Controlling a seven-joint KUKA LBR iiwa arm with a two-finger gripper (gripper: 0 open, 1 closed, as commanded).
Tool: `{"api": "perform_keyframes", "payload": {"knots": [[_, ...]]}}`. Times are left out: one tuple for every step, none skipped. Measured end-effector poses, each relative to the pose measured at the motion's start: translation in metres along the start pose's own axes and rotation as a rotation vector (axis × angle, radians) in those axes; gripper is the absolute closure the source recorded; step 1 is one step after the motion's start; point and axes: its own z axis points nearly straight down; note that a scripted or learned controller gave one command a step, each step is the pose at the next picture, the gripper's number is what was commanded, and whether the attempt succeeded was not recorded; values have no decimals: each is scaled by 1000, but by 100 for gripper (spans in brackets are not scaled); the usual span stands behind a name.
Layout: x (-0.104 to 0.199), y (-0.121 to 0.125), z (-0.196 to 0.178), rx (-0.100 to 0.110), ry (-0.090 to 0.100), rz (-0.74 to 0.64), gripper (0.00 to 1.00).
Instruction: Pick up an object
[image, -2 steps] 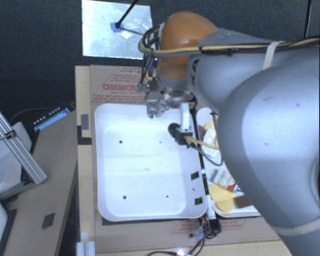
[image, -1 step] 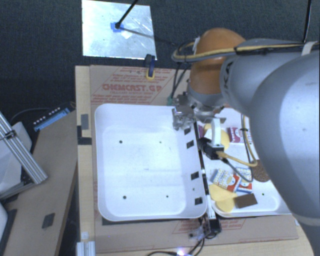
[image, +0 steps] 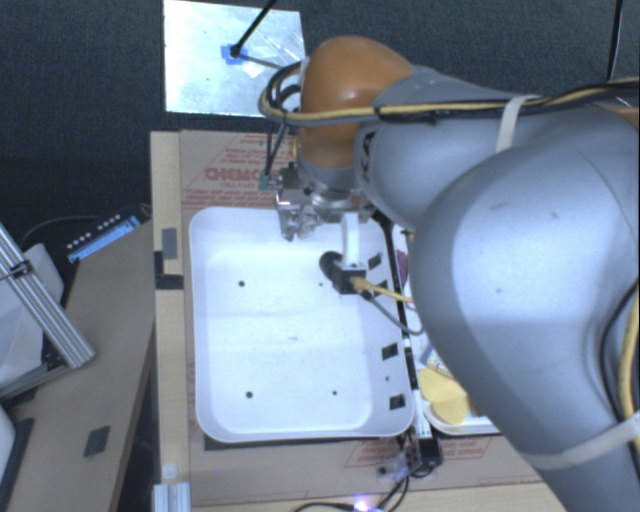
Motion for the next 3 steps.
{"api": "perform_keyframes", "payload": {"knots": [[27, 0, -7, 1, 1, 4, 100], [-32, 2, -136, -11, -1, 13, 100], [20, 1, -225, -8, 4, 1, 100]]}}
